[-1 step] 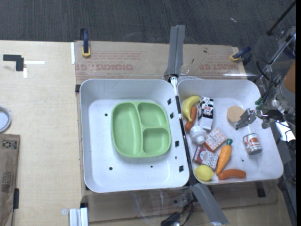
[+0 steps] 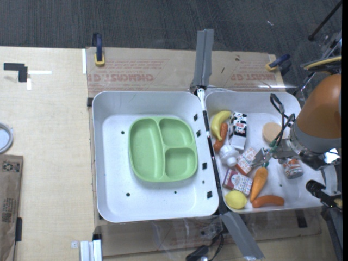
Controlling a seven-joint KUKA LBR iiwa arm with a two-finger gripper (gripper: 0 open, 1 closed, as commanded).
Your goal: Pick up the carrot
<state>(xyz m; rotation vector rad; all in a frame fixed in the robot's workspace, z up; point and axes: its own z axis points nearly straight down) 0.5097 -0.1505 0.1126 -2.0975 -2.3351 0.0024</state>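
Gripper (image 2: 270, 155) was seen low inside the right bin (image 2: 253, 95), at the end of the grey arm (image 2: 321, 118) with its orange band. Whether the gripper was spread or pressed together could not be told, since its tip was lost in dark clutter and cable. Nothing was seen to be pinched by it.

The carrot (image 2: 258, 182) was found just below the gripper, lying at a slant with its thick top end nearest the tool and perhaps touching it. A second long orange piece (image 2: 268, 201) lay just beyond the carrot's narrow tip. A red and white packet (image 2: 238, 181) was pressed against the carrot's left side, and a lemon (image 2: 235, 199) sat near its lower left. A small can (image 2: 292, 168) stood to the carrot's right. A banana (image 2: 218, 123) and a milk carton (image 2: 238, 125) lay well above the carrot. A green divided plate (image 2: 163, 148) sat far to the carrot's left, in the other bin.

The grasp was judged not yet made. For a sound pick, the tool should be centred over the carrot's thick middle and closed across its width, so that the packet is not caught as well. A hold on the tapered end would probably slip.
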